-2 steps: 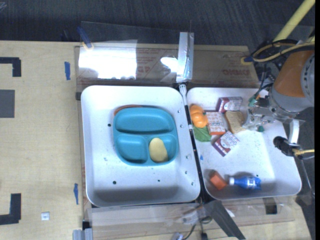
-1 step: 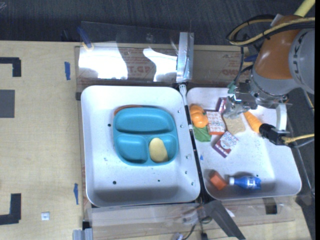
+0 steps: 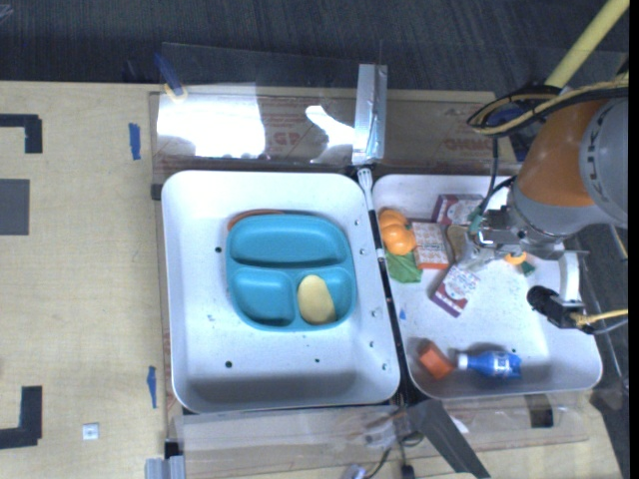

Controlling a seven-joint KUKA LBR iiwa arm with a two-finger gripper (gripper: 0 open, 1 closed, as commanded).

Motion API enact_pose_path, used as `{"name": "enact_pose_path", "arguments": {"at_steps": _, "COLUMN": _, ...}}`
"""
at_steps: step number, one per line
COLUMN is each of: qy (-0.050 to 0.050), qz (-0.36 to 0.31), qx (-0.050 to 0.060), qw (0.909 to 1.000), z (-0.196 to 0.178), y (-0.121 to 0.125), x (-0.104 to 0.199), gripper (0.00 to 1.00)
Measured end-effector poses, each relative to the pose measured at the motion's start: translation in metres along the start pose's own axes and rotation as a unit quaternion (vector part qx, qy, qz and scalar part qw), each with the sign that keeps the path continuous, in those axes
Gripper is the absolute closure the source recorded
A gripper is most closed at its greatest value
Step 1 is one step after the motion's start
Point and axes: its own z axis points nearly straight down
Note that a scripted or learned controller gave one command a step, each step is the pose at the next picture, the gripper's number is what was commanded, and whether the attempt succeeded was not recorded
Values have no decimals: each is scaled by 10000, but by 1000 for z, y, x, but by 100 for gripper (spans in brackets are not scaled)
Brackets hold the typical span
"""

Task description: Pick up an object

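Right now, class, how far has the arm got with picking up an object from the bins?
Done: the tool is down in the right bin, among small packets. In hand: nothing shows lifted; whether it grips anything cannot be told. Left: the grasp and lift. The blue bottle and orange toy lie untouched, and the yellow piece sits in the blue tray.

The blue tray (image 3: 285, 252) looks like smooth plastic. The white bins (image 3: 190, 297) are glossy. The bench (image 3: 75, 297) looks like matt wood
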Motion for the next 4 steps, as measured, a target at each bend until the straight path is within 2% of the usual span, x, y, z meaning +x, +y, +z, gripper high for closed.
{"name": "enact_pose_path", "arguments": {"at_steps": 1, "qy": -29, "qz": -808, "qx": -134, "qw": 9966, "z": 12, "y": -61, "x": 35, "gripper": 0}}
{"name": "enact_pose_path", "arguments": {"at_steps": 2, "qy": -22, "qz": -976, "qx": -135, "qw": 9951, "z": 13, "y": -99, "x": 31, "gripper": 0}}
{"name": "enact_pose_path", "arguments": {"at_steps": 3, "qy": -25, "qz": -1181, "qx": -119, "qw": 9929, "z": 12, "y": -15, "x": -3, "gripper": 0}}
{"name": "enact_pose_path", "arguments": {"at_steps": 4, "qy": -6, "qz": -1159, "qx": -35, "qw": 9933, "z": 19, "y": 74, "x": 2, "gripper": 0}}
